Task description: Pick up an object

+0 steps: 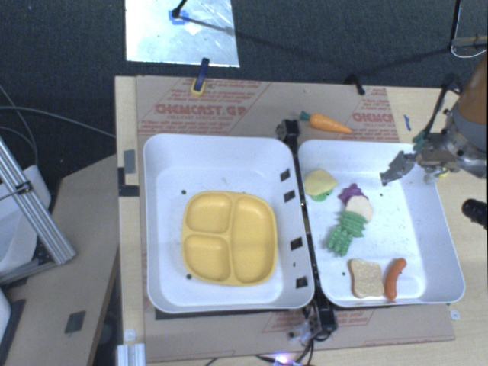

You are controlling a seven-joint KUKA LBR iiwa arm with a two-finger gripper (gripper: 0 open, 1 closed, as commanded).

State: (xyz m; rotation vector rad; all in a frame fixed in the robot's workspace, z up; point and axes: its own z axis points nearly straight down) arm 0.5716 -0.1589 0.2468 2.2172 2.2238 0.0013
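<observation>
Camera view from above shows a worktop (229, 101) with two shallow white bins. Left white bin (164, 174) holds a yellow three-compartment plastic plate (229, 237). Right white bin (435, 227) holds small toy foods: a yellow-green taco-like piece (320, 183), a purple-and-cream piece (356, 201), a green leafy piece (347, 232), a slice of toast (367, 277) and an orange-red sausage (393, 277) just beside it. An orange toy carrot (326, 123) lies on the worktop behind the bins. Grey end effector (398, 168) hovers over the right bin's far edge, carrying nothing; whether it is open or closed cannot be told.
</observation>
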